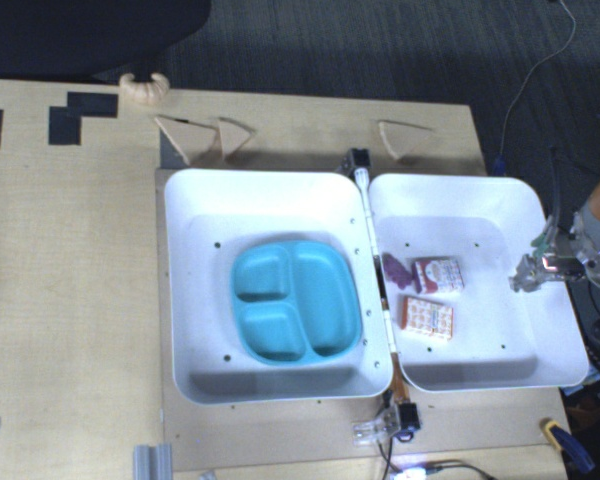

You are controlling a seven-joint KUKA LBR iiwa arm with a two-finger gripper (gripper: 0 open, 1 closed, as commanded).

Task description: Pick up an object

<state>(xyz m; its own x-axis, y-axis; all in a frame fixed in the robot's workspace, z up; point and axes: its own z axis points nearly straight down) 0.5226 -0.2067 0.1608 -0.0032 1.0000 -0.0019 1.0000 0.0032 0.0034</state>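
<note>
No lettering can be read: the small white-and-maroon carton point(437, 274) and, at its six o'clock, the small orange-and-white carton point(426, 317) in the right white bin point(500, 208) carry print too blurred to decipher.

A pale tan wooden table point(70, 298) carries two shallow glossy white plastic bins. The left bin point(195, 218) contains a bright turquoise plastic divided plate point(295, 301). The right bin point(520, 218) contains a small box printed in red and white point(438, 274), a small orange box with a pale speckled pattern point(426, 317), and a dark purple scrap point(394, 271). The floor point(380, 38) is dark grey-blue.
</note>
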